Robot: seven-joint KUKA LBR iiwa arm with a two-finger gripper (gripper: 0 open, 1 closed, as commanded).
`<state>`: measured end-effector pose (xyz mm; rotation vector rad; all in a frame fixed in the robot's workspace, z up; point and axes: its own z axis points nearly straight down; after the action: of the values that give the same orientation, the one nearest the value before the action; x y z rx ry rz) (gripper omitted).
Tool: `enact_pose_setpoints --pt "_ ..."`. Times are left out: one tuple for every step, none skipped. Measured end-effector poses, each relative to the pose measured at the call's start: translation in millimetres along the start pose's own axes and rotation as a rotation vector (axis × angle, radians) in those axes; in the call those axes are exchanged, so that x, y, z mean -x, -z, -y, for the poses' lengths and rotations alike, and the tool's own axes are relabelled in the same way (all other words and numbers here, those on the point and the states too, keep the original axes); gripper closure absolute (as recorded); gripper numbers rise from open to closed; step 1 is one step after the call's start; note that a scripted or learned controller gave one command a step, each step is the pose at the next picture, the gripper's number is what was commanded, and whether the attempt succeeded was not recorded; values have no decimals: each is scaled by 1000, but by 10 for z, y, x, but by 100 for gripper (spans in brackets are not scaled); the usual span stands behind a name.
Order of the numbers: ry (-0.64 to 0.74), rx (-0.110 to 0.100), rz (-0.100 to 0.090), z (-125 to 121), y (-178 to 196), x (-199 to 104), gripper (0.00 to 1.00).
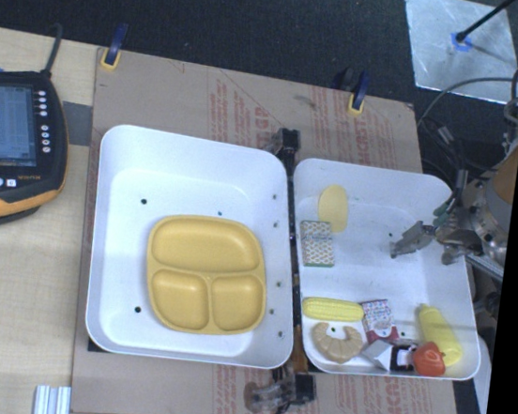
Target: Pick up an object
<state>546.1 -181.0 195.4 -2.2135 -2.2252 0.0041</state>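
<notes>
Far left of frame: a pendant [7, 144] on the bench, not my concern. Left bin [114, 230] holds a yellow divided tray [205, 273], flat and wide, poor pick for two fingers.

Right bin [374, 193] is where the pickable stuff sits. Upper left of it: pale yellow oval piece [333, 204], and just below it a small checked block [317, 243]. Lower edge: corn cob [332, 310], croissant-like pastry [338, 342] just under it, small printed packet [377, 314], red round piece [429, 359], yellow bottle [440, 332] at lower right.

My gripper [412, 242] is at centre right of the frame, over bare bin floor, fingers apart with nothing between them.

To do this well I judge: pick a lone target (oval piece or checked block, both apart from the clutter), centre over it, align fingers across its narrow side, descend straight.

Hard to read: the lower clutter overlaps, a dark item beside the red piece is unclear, my arm is cut at the right edge, and my height above the floor I cannot tell.
</notes>
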Motion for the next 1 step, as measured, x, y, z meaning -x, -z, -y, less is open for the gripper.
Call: enact_pose_setpoints --pt "3 1 1 -369 -37 -1080 0"
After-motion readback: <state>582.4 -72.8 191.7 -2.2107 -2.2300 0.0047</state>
